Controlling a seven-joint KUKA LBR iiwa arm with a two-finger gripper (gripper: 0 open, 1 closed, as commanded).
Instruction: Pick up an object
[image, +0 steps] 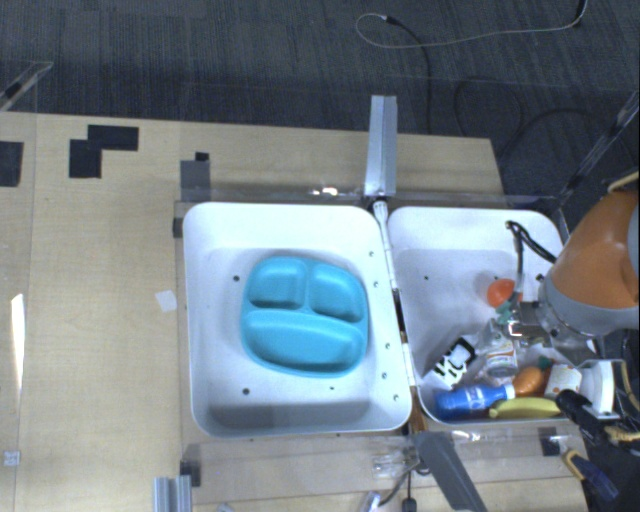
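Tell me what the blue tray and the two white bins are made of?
The blue tray looks like smooth moulded plastic: one even colour, rounded compartments, a soft sheen. The left bin and the right bin look like thin, hard white plastic too, with rounded corners and glossy walls, though painted metal can't be ruled out from this view.
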